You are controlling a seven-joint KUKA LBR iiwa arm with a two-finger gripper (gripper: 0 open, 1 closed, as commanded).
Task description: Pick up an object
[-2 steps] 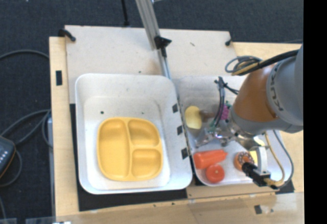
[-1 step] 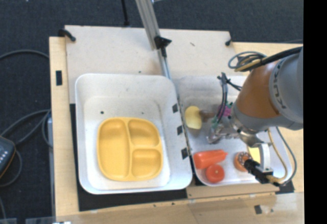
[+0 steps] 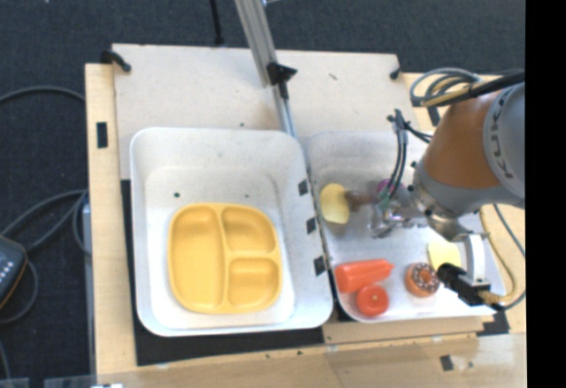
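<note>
We judge the pick not yet made: every candidate lies on the floor of the right bin (image 3: 354,152). The nearest is a pale yellow lump (image 3: 334,203), just beside the end effector (image 3: 386,220) on its far side from the arm, apart from it as far as we can see. Nearer the camera than the end effector lie an orange carrot-like piece (image 3: 363,272) and a red ball (image 3: 372,300), which touch each other; a small brown round piece (image 3: 422,279) sits next to them, toward the arm.

We see the end effector low over the bin floor, but it is small, dark and tangled with cables, so we cannot tell how it is set or whether it touches anything. Nothing shows lifted. Closing on an object and raising it are left.

Well beyond the lump, the left bin (image 3: 150,156) holds a yellow tray (image 3: 225,255). Both bins rest on the worktop (image 3: 195,81).
</note>
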